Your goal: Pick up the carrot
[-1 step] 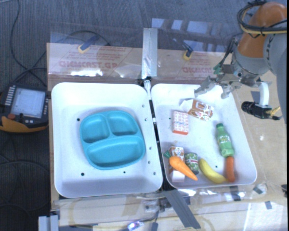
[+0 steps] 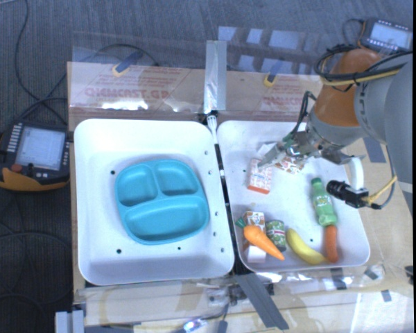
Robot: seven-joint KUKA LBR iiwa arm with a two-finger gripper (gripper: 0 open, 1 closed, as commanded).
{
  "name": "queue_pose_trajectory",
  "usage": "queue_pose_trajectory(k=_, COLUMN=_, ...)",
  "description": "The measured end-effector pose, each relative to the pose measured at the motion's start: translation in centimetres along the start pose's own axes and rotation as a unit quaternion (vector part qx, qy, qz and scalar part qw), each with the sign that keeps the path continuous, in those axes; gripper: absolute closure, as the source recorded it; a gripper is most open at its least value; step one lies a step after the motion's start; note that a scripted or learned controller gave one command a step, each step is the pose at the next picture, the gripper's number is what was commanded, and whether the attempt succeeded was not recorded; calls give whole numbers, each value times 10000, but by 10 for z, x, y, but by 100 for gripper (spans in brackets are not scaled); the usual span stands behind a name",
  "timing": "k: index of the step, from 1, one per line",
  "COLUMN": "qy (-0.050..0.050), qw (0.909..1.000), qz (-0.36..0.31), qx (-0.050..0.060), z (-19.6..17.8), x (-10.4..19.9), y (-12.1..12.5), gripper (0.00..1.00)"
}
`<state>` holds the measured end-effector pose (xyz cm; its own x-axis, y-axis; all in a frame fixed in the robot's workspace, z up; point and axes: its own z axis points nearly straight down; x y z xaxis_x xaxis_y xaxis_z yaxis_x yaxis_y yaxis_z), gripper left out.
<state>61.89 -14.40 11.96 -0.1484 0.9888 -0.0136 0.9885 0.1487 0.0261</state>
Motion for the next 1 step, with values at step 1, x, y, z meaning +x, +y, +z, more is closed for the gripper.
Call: queue_pose_trajectory(k=1, qy=65, qw=9993, qz=331, qx=141, z=-66, x=68, y=-38, gripper=0)
